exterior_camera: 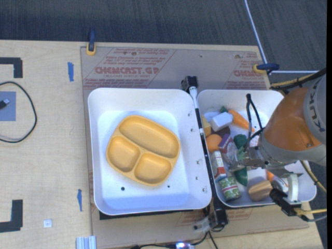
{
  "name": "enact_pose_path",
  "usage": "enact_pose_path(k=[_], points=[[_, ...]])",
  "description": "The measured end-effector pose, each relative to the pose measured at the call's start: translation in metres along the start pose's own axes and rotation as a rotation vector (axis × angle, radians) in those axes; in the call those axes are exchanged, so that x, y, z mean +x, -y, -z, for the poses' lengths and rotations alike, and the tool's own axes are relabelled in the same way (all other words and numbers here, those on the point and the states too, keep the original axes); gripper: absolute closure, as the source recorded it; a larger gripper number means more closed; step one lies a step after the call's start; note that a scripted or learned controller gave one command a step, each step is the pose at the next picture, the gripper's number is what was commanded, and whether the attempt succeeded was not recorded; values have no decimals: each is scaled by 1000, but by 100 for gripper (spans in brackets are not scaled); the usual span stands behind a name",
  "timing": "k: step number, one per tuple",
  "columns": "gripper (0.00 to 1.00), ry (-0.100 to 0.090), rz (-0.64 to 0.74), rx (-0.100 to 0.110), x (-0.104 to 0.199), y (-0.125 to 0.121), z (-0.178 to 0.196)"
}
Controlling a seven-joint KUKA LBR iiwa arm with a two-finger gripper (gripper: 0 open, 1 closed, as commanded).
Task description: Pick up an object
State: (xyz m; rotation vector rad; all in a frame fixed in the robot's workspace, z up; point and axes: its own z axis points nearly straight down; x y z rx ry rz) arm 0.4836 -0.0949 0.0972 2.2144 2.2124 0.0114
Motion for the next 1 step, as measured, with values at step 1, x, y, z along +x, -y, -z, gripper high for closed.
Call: enact_pose_path(k=[1], points=[[100,-4,3,11,87,2,88]])
